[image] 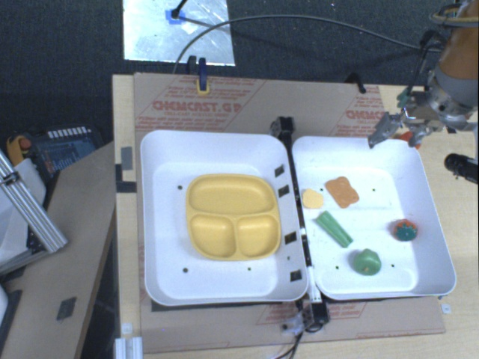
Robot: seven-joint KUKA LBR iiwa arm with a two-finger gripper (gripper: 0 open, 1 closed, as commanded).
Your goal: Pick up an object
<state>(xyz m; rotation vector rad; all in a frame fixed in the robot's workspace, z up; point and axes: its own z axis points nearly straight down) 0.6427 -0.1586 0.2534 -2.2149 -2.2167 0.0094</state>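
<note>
Two white bins side by side on the bench. Left bin (161,163) holds a yellow divided tray (230,215), three compartments, sitting about centre.

Right bin (426,193) holds five loose objects:
- orange flat piece (342,191), upper middle of the bin
- pale yellow small piece (312,198), just beside the orange one at its 9 o'clock, near the divider
- green cylinder (333,228), lying tilted, at 6 o'clock of the orange piece
- green rounded object (367,261), near the front wall, at 4 o'clock of the cylinder
- teal and red small object (405,230), near the right wall, at 2 o'clock of the green rounded one

Gripper (397,130) hangs at the back rim of the right bin, toward its far right corner, arm coming in from 3 o'clock. Two fingers look spread apart, one grey fingertip (378,134) poking toward 9 o'clock, a bit of red-orange showing by the other side. Nothing seen between them; claw is released.

Relative to the claw: orange flat piece is nearest, at about 7 o'clock, apart from it. Pale yellow piece further out at 8 o'clock. Cylinder at 7 o'clock, further still. Teal and red object roughly 6 o'clock, well apart. Green rounded object at 6 to 7 o'clock, farthest. All objects rest on the bin floor, none touching the claw.
</note>
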